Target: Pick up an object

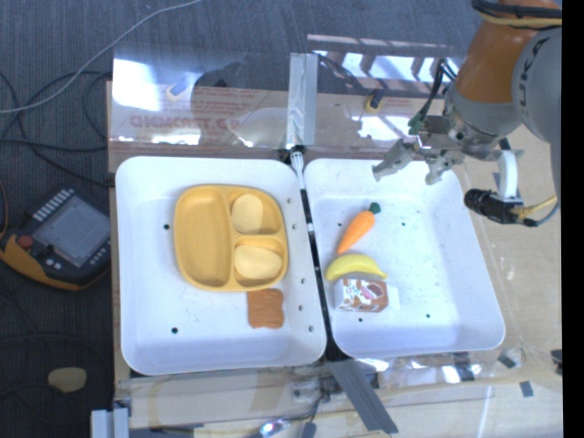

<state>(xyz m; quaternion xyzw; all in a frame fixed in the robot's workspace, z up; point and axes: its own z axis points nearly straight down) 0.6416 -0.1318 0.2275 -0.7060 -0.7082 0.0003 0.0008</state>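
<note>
Inside right bin (456, 272): orange carrot (357, 230) with green top, lying slantwise.

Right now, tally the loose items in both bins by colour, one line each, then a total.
Yellow: 2, divided tray, banana
Orange: 1, carrot
Brown: 1, flat piece
White with red print: 1, packet
Total: 5

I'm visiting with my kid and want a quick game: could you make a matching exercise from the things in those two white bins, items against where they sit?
Things:
1. yellow tray
2. carrot
3. banana
4. brown biscuit

Places:
A. right bin, just below the carrot
B. left bin, below the tray
C. middle of the left bin
D. right bin, nearest the claw

Pairs: 1-C, 2-D, 3-A, 4-B
</note>
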